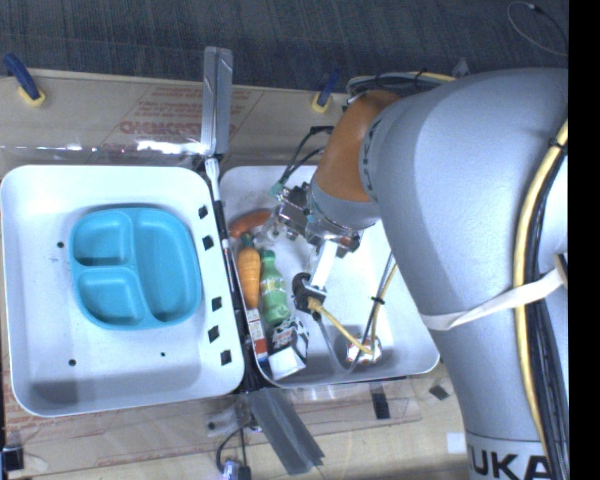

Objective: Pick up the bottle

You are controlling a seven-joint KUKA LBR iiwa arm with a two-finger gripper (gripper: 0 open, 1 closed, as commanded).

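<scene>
**Item 1, task object.** The bottle (pixel 272 293) is green and lies on its side in the right bin (pixel 246 188). It runs lengthwise near that bin's left wall, cap end toward the far side.

**Item 2, gripper.** The gripper (pixel 288 216) hangs over the far-left part of the right bin, near the bottle's cap end and not on it. I cannot tell from this angle whether it is wide or narrow. Nothing is visibly held.

**Item 3, step in hand.** I judge this to be the approach, with no grasp made yet. The next move calls for bringing the gripper toward me along the bottle to its mid-body. It then needs to be turned across the bottle's width before descending.

**Item 4, neighbours in the right bin.**
- The carrot (pixel 248 273) lies parallel to the bottle, just beside it on the wall side, possibly touching.
- A red-orange piece (pixel 242 223) lies beyond the carrot's top, near the gripper. I cannot identify it.
- A small carton (pixel 285 350) sits at the bottle's near end, in the bin's near-left corner.

**Item 5, obstructions.** The carrot leaves little room on the bottle's left flank, so a descent there risks catching both. The carton crowds the near end.

**Item 6, left bin.** The left bin (pixel 40 218) holds a blue divided plate (pixel 135 268), well apart from the work.
</scene>
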